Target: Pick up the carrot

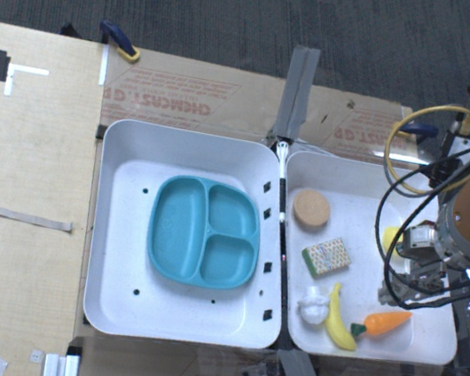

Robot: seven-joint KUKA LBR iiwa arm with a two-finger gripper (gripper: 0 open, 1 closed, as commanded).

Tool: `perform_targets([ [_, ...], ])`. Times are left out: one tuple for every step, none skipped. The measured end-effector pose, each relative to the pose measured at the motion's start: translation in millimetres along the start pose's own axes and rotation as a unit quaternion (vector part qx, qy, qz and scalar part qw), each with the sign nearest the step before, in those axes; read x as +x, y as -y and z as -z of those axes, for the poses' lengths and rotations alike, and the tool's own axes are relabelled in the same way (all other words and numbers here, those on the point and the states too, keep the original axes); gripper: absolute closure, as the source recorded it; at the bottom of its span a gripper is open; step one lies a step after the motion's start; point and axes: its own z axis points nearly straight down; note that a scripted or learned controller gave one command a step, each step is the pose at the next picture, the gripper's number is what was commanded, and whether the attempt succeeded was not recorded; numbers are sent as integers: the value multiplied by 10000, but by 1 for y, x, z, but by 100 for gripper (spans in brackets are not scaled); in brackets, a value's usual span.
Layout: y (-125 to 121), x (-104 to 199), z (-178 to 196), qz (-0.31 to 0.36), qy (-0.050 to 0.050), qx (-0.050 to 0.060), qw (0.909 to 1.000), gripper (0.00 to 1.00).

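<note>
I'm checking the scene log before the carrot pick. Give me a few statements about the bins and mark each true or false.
1. The carrot lies in the right bin. True.
2. The blue tray sits in the right bin. False: it sits in the left bin.
3. The banana lies left of the carrot, near the bin's front edge. True.
4. The carrot rests on the tray. False: it lies on the right bin's floor, well apart from the tray.
5. The round tan disc lies farther back than the banana. True.
</note>
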Motion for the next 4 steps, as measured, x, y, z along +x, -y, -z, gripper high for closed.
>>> perform_targets([
  [0, 0, 0, -4, 2, -1, 10000, 0],
  [-11, 42, -82, 198, -1, -11, 9998, 0],
  [-10, 51, -112, 105, -1, -11, 9999, 0],
  [-8, 49, -103, 116, 14, 3, 9999, 100],
])
